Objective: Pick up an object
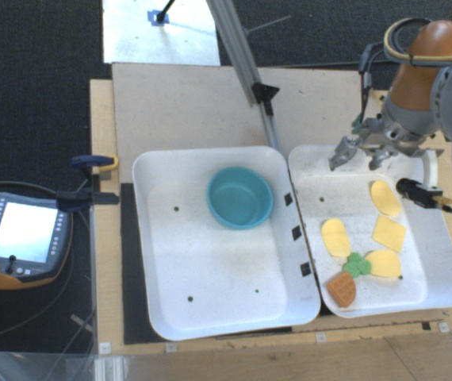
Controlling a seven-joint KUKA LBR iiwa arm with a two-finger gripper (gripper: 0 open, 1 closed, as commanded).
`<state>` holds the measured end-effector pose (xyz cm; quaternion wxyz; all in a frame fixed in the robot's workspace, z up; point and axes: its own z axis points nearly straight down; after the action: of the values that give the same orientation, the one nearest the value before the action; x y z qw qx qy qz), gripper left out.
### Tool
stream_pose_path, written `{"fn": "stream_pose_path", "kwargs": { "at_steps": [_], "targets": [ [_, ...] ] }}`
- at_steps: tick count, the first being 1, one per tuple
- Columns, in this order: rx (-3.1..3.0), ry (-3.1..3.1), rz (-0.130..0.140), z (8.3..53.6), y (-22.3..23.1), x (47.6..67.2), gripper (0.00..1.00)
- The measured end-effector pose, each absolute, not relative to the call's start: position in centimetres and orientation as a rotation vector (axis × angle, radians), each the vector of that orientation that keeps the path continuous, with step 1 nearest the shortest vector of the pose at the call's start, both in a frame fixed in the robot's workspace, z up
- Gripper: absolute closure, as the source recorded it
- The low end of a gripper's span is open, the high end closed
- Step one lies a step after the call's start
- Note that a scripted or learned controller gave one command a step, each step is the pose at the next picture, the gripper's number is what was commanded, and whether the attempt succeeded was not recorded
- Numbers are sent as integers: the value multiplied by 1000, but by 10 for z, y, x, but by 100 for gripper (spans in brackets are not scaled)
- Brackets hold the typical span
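White plastic bins sit side by side on the counter [178,109]. The left bin [170,292] holds a teal bowl [240,197] near its back right. The right bin [440,284] holds the small pieces: a yellow oval [384,198] whose long axis runs from back-left to front-right, a yellow square [389,233] lying like a diamond, a yellow oval [335,237] lying roughly front to back, a yellow wedge [384,263] partly under a green leafy piece [358,265], and an orange waffled piece [341,290] at the front, touching the green one.

The arm [436,78] is cut off at the right edge. Its claw [361,155] hangs over the back of the right bin, well apart from the yellow pieces, its two grey fingers [341,155] spread apart with nothing between them. A black part with an orange tip [423,194] juts in beside the rim; what it is cannot be made out.

A metal pole [238,46] crosses the back. At left a pendant [20,240] shows a lit screen, its writing too washed out to read. A blue and yellow clamp [95,163] grips the counter edge
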<state>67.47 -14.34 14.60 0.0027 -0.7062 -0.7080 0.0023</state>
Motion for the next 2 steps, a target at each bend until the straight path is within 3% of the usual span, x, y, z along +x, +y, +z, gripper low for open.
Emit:
{"fn": "stream_pose_path", "kwargs": {
  "at_steps": [1, 2],
  "targets": [
    [-2215, -2221, 7, 91, -142, 674, 0],
    [-2214, -2226, 6, 103, -142, 675, 100]
  ]
}}
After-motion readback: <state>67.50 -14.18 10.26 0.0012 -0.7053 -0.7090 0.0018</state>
